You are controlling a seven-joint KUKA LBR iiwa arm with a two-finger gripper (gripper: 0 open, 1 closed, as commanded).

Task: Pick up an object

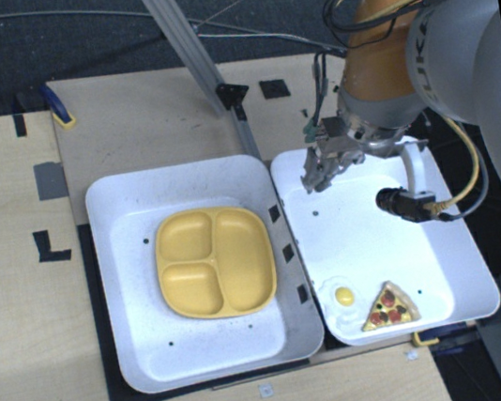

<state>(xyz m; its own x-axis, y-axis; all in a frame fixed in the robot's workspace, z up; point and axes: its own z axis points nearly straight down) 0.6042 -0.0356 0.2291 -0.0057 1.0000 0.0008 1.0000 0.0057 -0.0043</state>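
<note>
A yellow three-compartment plate [215, 262] lies in the left white bin [143, 355]. In the right white bin [465, 287], near its front edge, sit a toy fried egg [343, 297] and a toy pizza slice [390, 306] side by side. My gripper [316, 178] hangs over the far left corner of the right bin, well away from the egg and pizza. Nothing shows between its fingers.
A slanted metal pole [192, 52] rises behind the bins. Cables loop off the arm's wrist, and a black fitting [401, 202] hangs over the right bin's middle. Black tape marks dot the wooden bench at left.
</note>
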